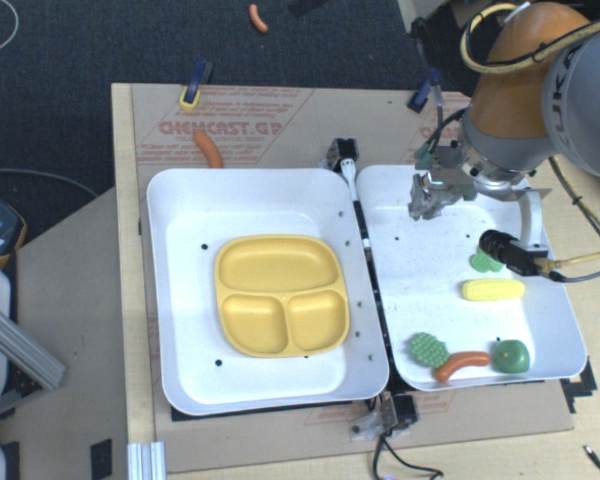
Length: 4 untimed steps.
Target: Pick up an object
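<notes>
Gripper over the right bin

Metal gripper (427,200), finger state unclear, hovers above the smooth white right bin (400,268), well apart from its ridged yellow corn (493,290).

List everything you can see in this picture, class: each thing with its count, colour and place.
bins: 2, white, side by side on the bench
tray: 1, yellow, three compartments, in left bin
corn: 1, yellow, right bin
green piece: 1, right bin, above the corn
bumpy green item: 1, right bin, near edge
sausage: 1, orange, right bin, near edge
green ball: 1, right bin, near corner
orange stick: 1, on cardboard behind left bin
arm: 1, grey and orange, from right
claw: 1, over right bin's far end
</notes>
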Each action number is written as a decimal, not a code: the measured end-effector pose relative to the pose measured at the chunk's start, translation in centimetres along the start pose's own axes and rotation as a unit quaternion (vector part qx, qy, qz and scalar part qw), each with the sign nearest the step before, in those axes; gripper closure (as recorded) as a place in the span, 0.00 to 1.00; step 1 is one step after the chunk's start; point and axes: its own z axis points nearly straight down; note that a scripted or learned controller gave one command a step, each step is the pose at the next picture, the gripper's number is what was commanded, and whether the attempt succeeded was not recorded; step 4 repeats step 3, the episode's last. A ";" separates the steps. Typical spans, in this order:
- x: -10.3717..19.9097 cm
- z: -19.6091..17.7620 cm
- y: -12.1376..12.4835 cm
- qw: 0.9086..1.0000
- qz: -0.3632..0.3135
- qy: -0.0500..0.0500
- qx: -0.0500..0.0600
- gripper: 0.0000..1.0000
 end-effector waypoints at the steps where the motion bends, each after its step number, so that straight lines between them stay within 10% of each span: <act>1: 6.0 -0.1 -0.6 1.000 0.000 0.000 0.000 1.00; 2: 12.0 -1.5 -1.5 1.000 0.000 -0.001 -0.002 1.00; 4: 11.3 -2.5 -1.4 1.000 0.003 -0.002 -0.003 1.00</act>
